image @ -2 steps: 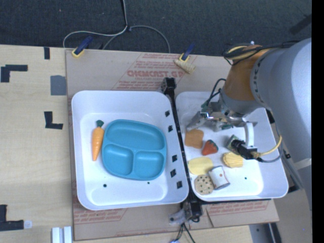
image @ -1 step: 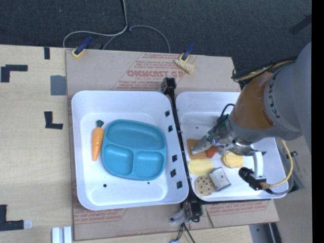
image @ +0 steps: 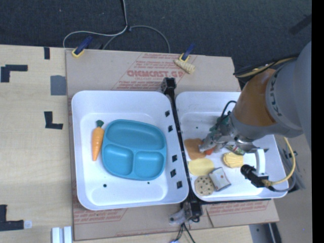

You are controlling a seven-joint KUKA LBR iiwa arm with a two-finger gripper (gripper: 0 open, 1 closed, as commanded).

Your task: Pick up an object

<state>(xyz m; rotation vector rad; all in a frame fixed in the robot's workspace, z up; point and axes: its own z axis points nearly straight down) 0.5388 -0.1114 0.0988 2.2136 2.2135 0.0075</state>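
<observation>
White plastic, two shallow bins side by side on a cardboard sheet [image: 152, 70] laid over the pale wood worktop [image: 30, 135]. Left bin [image: 83, 105]: a blue divided plate [image: 134, 150] sits at its centre, three compartments, all bare. An orange toy carrot [image: 96, 140] with a green top lies just left of the plate, lengthwise, green end pointing far.

Right bin [image: 202, 99]: a cluster of small play-food pieces in its near-left part. A tan-orange piece [image: 193, 147] lies nearest the dividing wall. Just nearer than it, a pale yellow oval piece [image: 201, 166]. Nearer still, a round speckled cookie [image: 204, 185], touching or almost touching a small grey block [image: 220, 178] at its right. A yellow ridged piece [image: 233, 160] lies right of the oval one, apart from it.

The arm [image: 283, 105] comes in from the right, grey with an orange band, wrist low over the right bin. The end effector [image: 208, 146] is down at the right edge of the tan-orange piece, between it and the yellow ridged piece. Whether its fingers are spread or pressed together cannot be told; the tips are blurred and dark against the bin floor.

Two clamps [image: 185, 64] and a cable [image: 121, 14] at the far edge of the cardboard.
</observation>
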